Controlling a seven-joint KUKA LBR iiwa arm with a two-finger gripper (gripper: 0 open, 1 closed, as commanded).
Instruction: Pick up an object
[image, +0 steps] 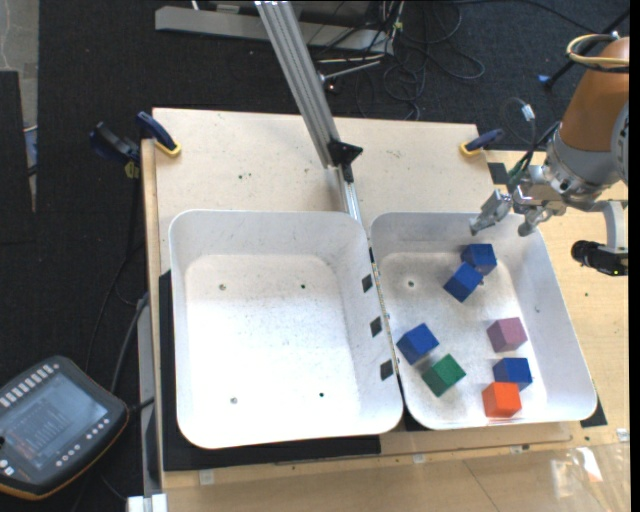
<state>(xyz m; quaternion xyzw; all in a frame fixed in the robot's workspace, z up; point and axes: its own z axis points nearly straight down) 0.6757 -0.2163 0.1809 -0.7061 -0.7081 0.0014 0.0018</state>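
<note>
Over right bin (560, 330), with gripper (508, 217) spread open and holding nothing, best dropped straight onto topmost of 4 blue cubes (480, 257), straddling flat faces.

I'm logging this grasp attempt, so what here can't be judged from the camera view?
- Gripper: small and blurred above the right white bin's far rim, so its state is unclear.
- Two dark blue cubes: touching or stacked, undecidable at this slant.
- Grey arm with orange band: cut off by the right edge.
</note>
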